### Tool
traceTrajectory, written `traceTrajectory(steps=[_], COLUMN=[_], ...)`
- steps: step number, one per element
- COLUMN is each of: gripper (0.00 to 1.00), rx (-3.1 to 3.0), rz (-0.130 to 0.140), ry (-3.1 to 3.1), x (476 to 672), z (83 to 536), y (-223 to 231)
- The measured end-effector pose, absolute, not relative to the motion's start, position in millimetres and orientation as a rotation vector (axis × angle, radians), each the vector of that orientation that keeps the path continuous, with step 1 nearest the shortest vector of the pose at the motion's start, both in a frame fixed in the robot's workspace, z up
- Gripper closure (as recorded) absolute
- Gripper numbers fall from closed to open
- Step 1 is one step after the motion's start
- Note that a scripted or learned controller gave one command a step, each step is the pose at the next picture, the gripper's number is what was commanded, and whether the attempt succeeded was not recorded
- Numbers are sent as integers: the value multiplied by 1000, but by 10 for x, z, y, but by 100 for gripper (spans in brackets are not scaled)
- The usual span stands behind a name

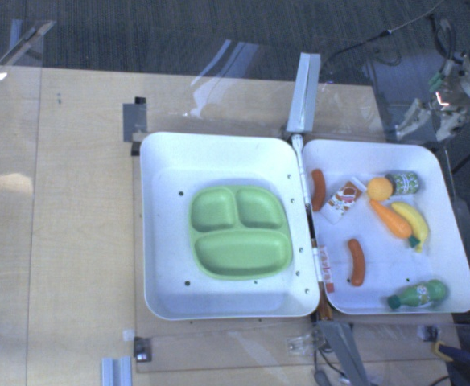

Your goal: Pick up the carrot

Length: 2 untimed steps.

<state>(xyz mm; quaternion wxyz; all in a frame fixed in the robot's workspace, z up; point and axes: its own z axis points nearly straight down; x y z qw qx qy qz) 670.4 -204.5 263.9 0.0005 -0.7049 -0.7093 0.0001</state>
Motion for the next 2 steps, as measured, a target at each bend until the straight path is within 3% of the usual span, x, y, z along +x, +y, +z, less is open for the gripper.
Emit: traceTrajectory(steps=[1,2], gripper=[0,0], rx=[-2399,-2357], rz=[-2,-2], ry=[-2031,-2079], x=[6709,5654], z=[1399,1622], y=[-1840,-1924])
